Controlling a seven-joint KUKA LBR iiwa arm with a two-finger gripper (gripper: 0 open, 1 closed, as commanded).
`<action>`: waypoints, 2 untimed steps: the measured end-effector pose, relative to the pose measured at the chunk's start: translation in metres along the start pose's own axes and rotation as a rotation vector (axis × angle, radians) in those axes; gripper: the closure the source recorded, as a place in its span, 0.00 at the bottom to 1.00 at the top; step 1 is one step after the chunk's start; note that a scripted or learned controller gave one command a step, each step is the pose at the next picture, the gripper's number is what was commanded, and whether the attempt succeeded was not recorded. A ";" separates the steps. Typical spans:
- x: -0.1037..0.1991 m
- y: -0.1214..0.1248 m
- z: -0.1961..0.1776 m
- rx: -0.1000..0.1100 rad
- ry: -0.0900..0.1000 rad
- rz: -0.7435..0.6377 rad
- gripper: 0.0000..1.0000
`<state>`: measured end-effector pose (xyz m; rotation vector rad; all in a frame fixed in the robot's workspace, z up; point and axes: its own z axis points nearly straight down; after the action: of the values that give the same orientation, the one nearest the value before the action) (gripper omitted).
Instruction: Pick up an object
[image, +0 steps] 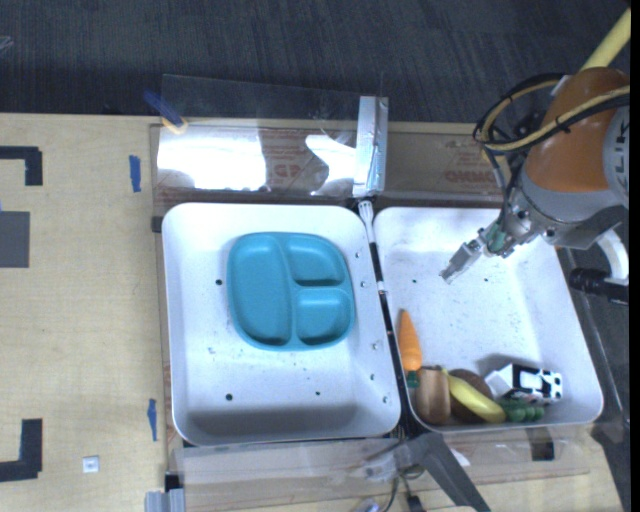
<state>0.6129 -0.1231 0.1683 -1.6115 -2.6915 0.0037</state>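
Camera view showed the hand (462, 260) hanging over the far part of the right bin (570, 300), pointing down and to the left from the grey wrist with its orange band; whether it was released or clenched could not be told at this size, and nothing showed in its grip. Beneath it lay only bare white floor of the bin. The things to pick from were bunched along the near wall of that same bin, well apart from the hand: an orange carrot (409, 340) against the left wall, its long axis running near to far, then a brown cork-like piece (433, 394), a yellow banana (474, 398) lying slantwise with its long axis mostly left to right, a green item (522, 408) too small to name, and a black-and-white toy (535, 381) farthest right. So the pile lay toward the near side of the hand, and the carrot was the closest piece, nearer and a little left. As a judgement, the reach had not begun to close on anything. Further left, the other bin (190, 300) held a blue divided plate (292, 290), on the wooden bench (80, 300).
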 end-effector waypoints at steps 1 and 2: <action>0.000 0.044 0.023 -0.004 -0.003 -0.221 0.00; -0.009 0.048 0.007 -0.007 -0.007 -0.516 0.00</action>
<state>0.6589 -0.1084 0.1608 -0.8744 -3.0216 -0.0018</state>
